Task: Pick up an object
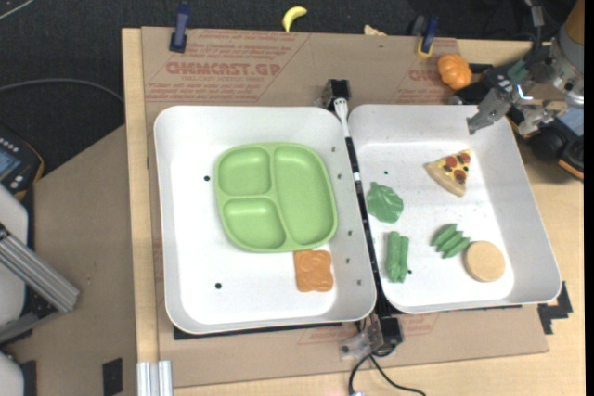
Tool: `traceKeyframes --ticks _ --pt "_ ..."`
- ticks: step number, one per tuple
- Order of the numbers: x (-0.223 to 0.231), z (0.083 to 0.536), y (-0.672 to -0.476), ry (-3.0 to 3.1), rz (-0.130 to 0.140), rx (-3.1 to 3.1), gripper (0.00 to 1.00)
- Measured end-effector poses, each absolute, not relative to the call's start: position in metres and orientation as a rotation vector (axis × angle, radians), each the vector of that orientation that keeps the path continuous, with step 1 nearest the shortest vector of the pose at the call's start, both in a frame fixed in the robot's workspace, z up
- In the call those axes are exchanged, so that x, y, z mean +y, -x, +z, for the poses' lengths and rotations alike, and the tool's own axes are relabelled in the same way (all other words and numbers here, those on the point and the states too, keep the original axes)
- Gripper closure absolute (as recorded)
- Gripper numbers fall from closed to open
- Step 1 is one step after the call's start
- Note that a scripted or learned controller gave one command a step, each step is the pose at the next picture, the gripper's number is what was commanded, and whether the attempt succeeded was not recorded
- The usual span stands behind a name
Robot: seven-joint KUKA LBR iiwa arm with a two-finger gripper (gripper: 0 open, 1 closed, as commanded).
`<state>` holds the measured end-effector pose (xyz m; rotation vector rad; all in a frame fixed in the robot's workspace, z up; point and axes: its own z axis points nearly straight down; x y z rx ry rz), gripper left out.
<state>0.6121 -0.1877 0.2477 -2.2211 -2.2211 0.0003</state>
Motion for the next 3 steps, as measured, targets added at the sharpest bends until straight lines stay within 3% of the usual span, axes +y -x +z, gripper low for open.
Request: traceKeyframes --ticks 1,2,3 --pt "-0.2 0.105 -0.543 2.216 0.011 -2.206 0.0" --pt "-0.193 0.095 -0.475 2.219 0.004 -2.212 0.0" --pt "-0.219 0.085 -0.488 2.207 -0.011 -2.218 0.0"
